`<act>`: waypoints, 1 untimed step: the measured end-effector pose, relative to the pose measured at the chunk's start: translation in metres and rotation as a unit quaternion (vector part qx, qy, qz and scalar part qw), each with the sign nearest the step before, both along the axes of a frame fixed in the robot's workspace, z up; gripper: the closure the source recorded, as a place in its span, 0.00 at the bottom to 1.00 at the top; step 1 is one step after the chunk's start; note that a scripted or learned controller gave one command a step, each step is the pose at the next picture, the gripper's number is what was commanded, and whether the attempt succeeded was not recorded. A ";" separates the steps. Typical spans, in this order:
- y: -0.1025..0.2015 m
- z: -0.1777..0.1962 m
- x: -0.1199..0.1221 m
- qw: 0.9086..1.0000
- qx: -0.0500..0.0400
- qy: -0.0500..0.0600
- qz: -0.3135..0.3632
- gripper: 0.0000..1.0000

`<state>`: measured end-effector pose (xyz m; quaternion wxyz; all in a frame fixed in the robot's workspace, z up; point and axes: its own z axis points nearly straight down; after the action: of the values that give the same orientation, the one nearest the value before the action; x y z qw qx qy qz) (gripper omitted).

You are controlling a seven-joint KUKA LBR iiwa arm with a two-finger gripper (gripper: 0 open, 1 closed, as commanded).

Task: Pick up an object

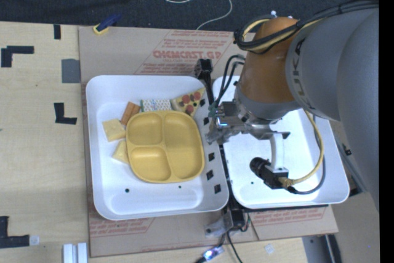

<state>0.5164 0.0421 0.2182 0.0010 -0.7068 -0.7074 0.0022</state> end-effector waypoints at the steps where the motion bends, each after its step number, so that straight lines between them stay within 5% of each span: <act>1: 0.011 0.013 -0.013 1.000 0.001 -0.001 0.001 1.00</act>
<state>0.5038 0.0527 0.2312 0.0014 -0.7061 -0.7081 0.0008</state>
